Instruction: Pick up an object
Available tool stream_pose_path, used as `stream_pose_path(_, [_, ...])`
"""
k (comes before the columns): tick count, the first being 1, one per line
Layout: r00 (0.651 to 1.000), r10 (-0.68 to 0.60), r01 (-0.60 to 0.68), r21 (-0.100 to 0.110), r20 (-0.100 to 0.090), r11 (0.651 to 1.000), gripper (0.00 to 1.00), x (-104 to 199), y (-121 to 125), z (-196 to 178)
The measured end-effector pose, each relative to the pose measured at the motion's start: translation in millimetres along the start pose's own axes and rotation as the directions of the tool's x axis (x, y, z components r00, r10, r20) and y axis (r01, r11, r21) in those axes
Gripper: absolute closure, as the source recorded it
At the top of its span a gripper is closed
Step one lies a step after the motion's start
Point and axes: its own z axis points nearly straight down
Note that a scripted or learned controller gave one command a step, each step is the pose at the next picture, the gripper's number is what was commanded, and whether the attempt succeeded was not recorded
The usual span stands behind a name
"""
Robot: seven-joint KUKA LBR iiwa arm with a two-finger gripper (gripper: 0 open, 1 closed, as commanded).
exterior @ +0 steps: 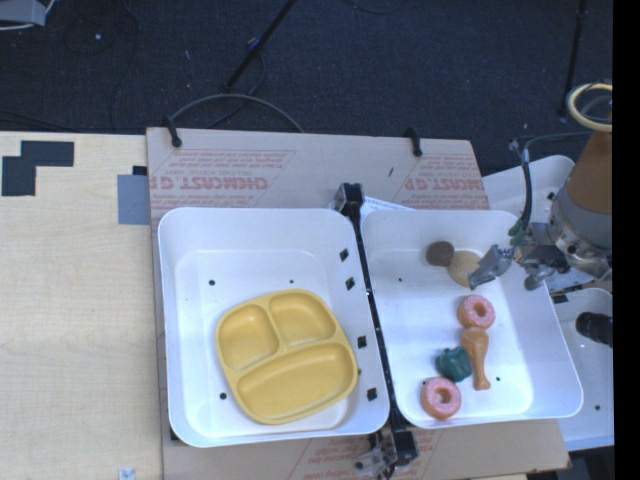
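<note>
A pale wooden bench (70, 308) carries a sheet of printed cardboard (300, 173), and on it two shallow white bins sit side by side, joined by a black clip strip; behind them lies dark carpet with loose cables. The left bin (190, 258) holds a yellow divided plate (287, 355) toward its front, with bare floor along its back and left walls. The right bin (545, 388) holds the small things: a dark stone (439, 254) touching a tan stone (463, 266) near the back, a pink doughnut (476, 313) below them, a toy drumstick (477, 354) beside a green toy (453, 364), and a second doughnut (440, 398) at the front. Its left half is bare. The gripper (492, 266) reaches over the right wall, its fingers slightly apart and holding nothing, just beside the tan stone.
</note>
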Motion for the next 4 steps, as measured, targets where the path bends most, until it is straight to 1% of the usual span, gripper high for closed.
stream_pose_path(1, [1.0, -0.002, 0.002, -0.013, 0.003, 1.0, 0.0, 0, 2, -7])
stream_pose_path(2, [1.0, -0.002, 0.002, -0.007, 0.0, 1.0, 0.0, 7, -6, 47])
stream_pose_path(3, [1.0, -0.002, 0.002, -0.006, 0.0, 1.0, 0.0, 3, -10, 92])
stream_pose_path(4, [1.0, 0.003, -0.002, -0.03, 0.019, 1.0, 0.0, -4, -6, 132])
